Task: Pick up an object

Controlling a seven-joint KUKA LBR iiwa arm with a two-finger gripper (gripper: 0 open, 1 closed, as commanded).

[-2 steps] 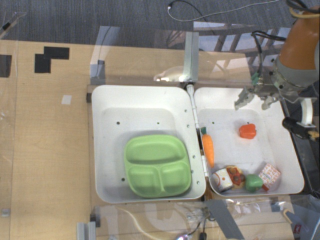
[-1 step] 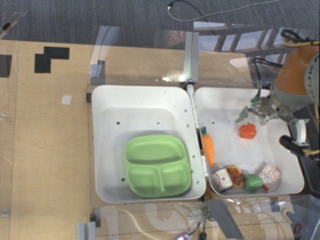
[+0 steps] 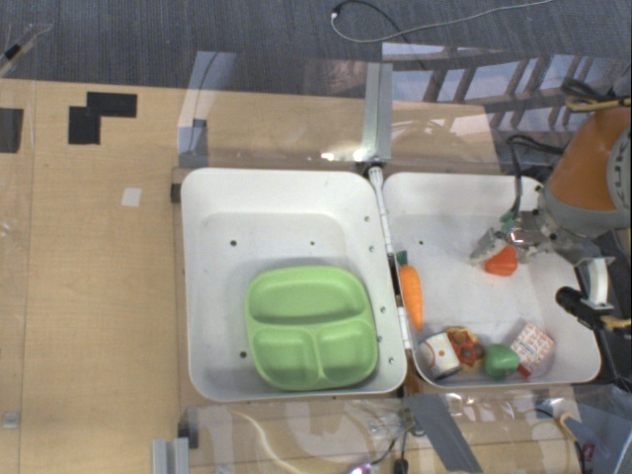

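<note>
- The right bin (image 3: pixel 583 368) holds a cluster in its near corner. It sits nearer the camera than the carrot (image 3: pixel 410 297), just past the carrot's tip.
- In that cluster a small white and red container (image 3: pixel 440 354) lies closest to the carrot's near end, with a yellow and red bit touching it on the side away from the carrot.
- A green lump (image 3: pixel 501 360) comes next along the near wall, further from the carrot, with a red and white chequered packet (image 3: pixel 533 344) just beside it on its far side.
- A green divided plate (image 3: pixel 311 326) lies flat in the left bin (image 3: pixel 212 265). It is across the shared bin wall from the carrot and level with it, reaching a little nearer.
- The carrot itself lies lengthwise against that shared wall, inside the right bin, orange with a dark stub at its far end.
- A red-orange piece (image 3: pixel 502 262) rests on the bin floor on the arm's side of the carrot, slightly farther back, well apart from it and from the near cluster.
- The gripper (image 3: pixel 506 242) hangs directly over the far edge of that red-orange piece, touching or almost touching it. Whether it is open, closed or pinching the piece I cannot tell.
- The arm (image 3: pixel 592 166) with its orange band rises beyond the gripper, farther from the carrot.
- Black marks (image 3: pixel 99 115) sit on the bench well beyond the left bin.
- A thin cable (image 3: pixel 395 30) loops on the dark floor, farthest from the carrot.
</note>
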